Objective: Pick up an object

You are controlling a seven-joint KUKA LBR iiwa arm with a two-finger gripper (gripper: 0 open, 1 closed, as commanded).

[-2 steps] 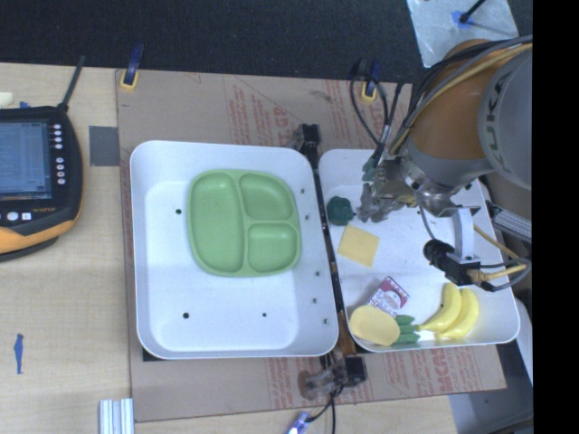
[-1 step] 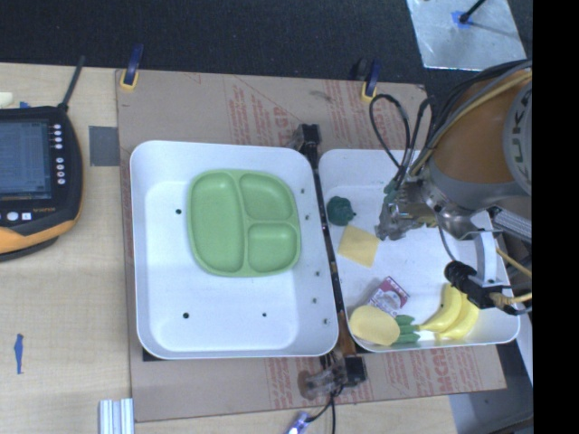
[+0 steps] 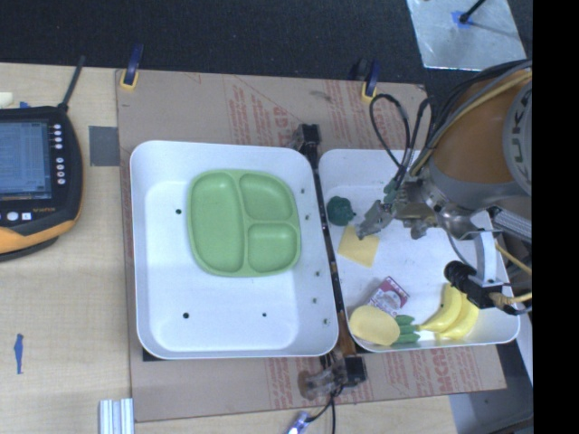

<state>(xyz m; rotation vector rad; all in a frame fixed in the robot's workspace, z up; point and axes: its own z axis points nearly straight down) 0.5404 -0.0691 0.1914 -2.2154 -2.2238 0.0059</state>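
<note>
The right bin [image 3: 412,165] holds several small objects. Among them are a dark green round piece [image 3: 340,209], a yellow wedge [image 3: 358,245], a small pink packet [image 3: 391,292], a pale yellow oval item [image 3: 374,325] with a green end, and a banana [image 3: 452,313]. My gripper [image 3: 395,223] hangs over the bin's middle, open, with nothing between its fingers. Its left fingertip [image 3: 370,225] is just above the yellow wedge's upper edge. The arm's grey and orange body hides the bin's far right part.
The left bin [image 3: 158,269] holds a green divided plate [image 3: 243,221]. A teach pendant [image 3: 32,179] lies on the bench at the far left. Black cables [image 3: 398,125] loop above the right bin. Blue clamps hold the brown board at its back edge.
</note>
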